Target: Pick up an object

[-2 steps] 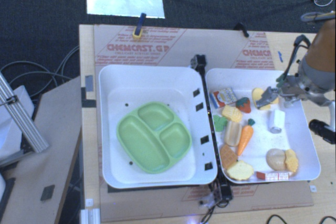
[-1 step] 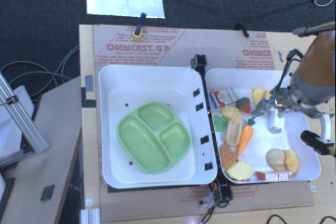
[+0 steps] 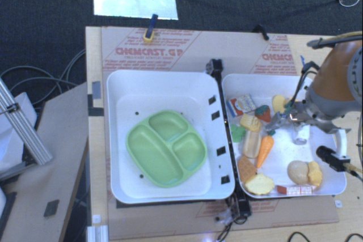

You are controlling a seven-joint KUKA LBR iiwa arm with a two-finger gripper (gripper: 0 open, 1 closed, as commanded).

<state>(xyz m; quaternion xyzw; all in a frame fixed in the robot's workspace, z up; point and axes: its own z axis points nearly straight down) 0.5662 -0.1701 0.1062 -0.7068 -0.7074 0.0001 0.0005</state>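
Note:
The right bin (image 3: 334,185) holds several toy foods: an orange carrot (image 3: 264,150), a red and white packet (image 3: 242,103), a yellow lemon-like piece (image 3: 278,102), a pale yellow block (image 3: 250,122), a bread slice (image 3: 258,184) and a tan roll (image 3: 298,172). My gripper (image 3: 287,120) hangs low over the middle of this bin, just right of the yellow block and above the carrot's top end. The wrist hides what lies right under it. I see nothing clearly held.
The left bin (image 3: 122,93) holds a green divided plate (image 3: 165,147). Black clips (image 3: 216,68) run along the wall between the bins. A black part of the arm (image 3: 333,158) sticks out over the right bin's right side. Cardboard (image 3: 170,48) lies under both bins.

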